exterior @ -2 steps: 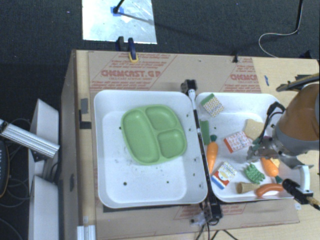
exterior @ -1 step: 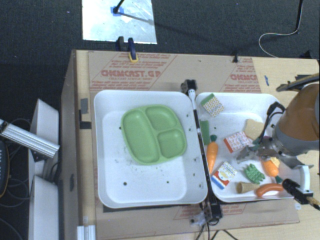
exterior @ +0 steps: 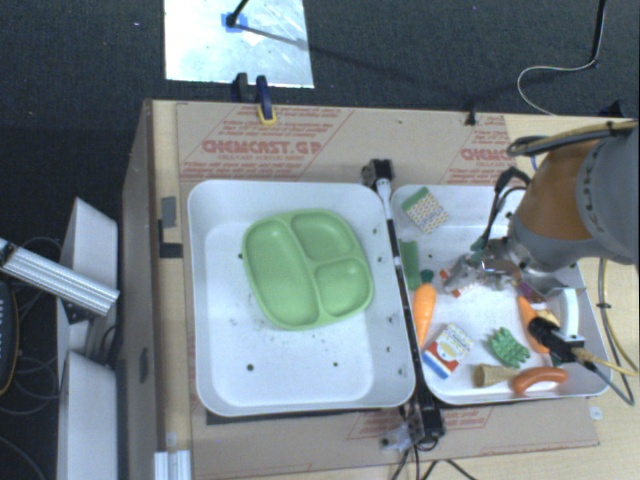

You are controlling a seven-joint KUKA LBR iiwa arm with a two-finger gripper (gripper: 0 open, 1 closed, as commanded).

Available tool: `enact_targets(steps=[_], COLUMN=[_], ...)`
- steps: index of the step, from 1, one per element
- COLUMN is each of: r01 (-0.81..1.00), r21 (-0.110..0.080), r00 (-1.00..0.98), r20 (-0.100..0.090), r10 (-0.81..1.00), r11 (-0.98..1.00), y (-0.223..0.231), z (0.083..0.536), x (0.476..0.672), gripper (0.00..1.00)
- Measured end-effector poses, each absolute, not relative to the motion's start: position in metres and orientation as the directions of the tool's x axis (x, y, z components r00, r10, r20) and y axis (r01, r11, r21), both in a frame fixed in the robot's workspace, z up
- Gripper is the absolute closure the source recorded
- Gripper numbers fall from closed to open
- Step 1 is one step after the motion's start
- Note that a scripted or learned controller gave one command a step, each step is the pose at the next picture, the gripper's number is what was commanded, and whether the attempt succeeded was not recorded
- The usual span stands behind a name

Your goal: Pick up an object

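The hand (exterior: pixel 468 271) hangs low in the right shallow white bin (exterior: pixel 572 393), near the small orange plastic carrot (exterior: pixel 424 310); this looks like the reaching step. I cannot tell its state, and the next move calls for lowering onto one object and closing

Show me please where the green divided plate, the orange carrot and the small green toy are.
green divided plate (exterior: pixel 300 268), camera view, on the big left compartment.
orange carrot (exterior: pixel 424 308), camera view, on the middle of its body.
small green toy (exterior: pixel 508 346), camera view, on its centre.

Bright even overhead light, soft slightly blurry focus.
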State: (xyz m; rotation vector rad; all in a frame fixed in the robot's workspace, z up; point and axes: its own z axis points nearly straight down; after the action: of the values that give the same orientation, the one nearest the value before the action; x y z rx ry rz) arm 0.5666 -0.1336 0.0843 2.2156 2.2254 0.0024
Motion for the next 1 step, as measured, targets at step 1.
enact_targets(steps=[1], r01=[1.0], r21=[0.004], r00=[-0.005], r20=[0.0], r10=[1.0], r11=[0.005], y=[-0.1343], z=[0.095], x=[0.5671], gripper=[1.0])
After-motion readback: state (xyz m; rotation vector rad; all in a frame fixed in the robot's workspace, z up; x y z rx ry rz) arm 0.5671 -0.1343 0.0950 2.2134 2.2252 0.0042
